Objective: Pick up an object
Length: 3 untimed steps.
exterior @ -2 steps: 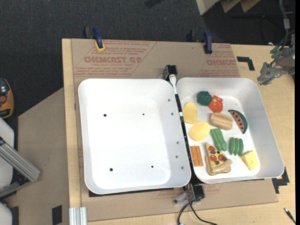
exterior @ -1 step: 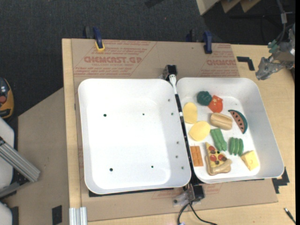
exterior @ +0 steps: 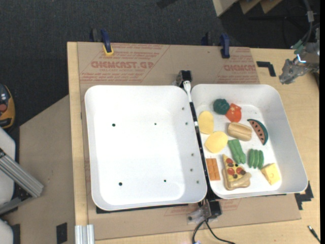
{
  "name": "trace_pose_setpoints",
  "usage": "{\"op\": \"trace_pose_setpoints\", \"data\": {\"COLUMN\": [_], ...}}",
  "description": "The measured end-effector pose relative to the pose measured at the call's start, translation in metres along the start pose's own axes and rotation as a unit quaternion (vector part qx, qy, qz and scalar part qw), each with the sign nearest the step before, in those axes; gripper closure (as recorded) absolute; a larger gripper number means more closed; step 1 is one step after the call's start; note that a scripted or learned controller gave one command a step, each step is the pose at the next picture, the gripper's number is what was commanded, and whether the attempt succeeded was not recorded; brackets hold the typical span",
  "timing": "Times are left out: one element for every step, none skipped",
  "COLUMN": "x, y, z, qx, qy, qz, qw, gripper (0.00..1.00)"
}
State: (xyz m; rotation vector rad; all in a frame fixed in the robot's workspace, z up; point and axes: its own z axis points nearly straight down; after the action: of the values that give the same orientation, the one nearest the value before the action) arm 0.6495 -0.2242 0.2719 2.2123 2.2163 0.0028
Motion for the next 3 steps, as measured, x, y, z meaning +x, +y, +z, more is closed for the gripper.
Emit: {"op": "trace_pose_setpoints", "data": {"x": [0.000,-0.001,-0.001], "y": [0.001,0.001,0.002], "z": [-0.011,-0.022,-0.033], "qx": [-0.002,-0.004,-0.006], "qy": [-0.001,-0.003,-0.004], "qz": [0.000,-0.001,-0.001], "qw": [1.0000,1.0000,1.0000], "gripper": [1.00,1.00,1.00]}}
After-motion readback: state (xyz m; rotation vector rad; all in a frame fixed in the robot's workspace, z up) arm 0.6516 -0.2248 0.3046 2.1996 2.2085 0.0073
